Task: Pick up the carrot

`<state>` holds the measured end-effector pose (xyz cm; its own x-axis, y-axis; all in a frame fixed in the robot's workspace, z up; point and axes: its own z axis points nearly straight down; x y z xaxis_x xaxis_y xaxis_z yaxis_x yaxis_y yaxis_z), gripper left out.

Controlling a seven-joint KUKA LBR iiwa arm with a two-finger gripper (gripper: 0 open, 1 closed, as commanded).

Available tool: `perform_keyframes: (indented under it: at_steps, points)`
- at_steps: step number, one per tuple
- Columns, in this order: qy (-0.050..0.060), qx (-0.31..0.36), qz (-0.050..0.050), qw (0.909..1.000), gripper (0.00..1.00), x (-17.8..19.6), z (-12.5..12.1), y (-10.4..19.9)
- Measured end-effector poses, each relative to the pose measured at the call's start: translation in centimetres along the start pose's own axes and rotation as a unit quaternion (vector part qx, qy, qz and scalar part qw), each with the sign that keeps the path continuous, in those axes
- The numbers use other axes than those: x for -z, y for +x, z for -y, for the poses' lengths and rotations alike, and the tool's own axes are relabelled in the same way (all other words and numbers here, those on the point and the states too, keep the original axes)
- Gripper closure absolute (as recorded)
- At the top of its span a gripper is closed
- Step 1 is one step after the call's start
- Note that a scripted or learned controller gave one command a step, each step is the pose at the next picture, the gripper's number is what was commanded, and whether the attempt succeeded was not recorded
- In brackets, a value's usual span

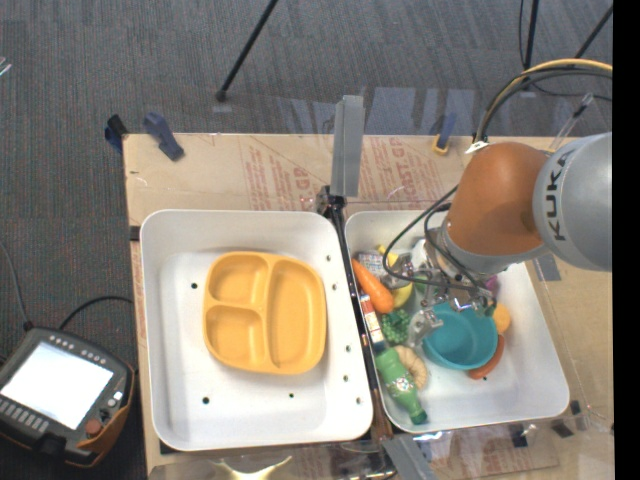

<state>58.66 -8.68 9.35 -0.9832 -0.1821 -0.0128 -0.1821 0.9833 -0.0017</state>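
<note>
The carrot (374, 287) is a short orange piece lying at a slant near the left wall of the right bin (545, 368). The arm reaches in from the right, its orange band above the bin's middle. My gripper (432, 313) hangs below it, over the pile of toys, a little to the right of the carrot and apart from it. Cables and the wrist hide much of the gripper.
A teal bowl (462, 341) sits right of the gripper, with a green bottle (400, 380), a beige toy (412, 365) and leafy greens (400, 325) in front of the carrot. The left bin (170, 248) holds a yellow divided plate (265, 311). A tablet (60, 388) lies on the floor at lower left.
</note>
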Motion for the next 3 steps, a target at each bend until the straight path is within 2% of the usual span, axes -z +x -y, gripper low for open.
perform_keyframes:
  at_steps: [1,2,3]
  points:
    - [0.001,0.002,0.004,1.0000,1.00,1.2,-0.1,-0.3]
    - [0.001,-0.053,-0.001,0.9986,1.00,13.0,4.6,4.8]
    - [-0.001,-0.052,-0.006,0.9986,0.00,12.5,4.4,5.0]
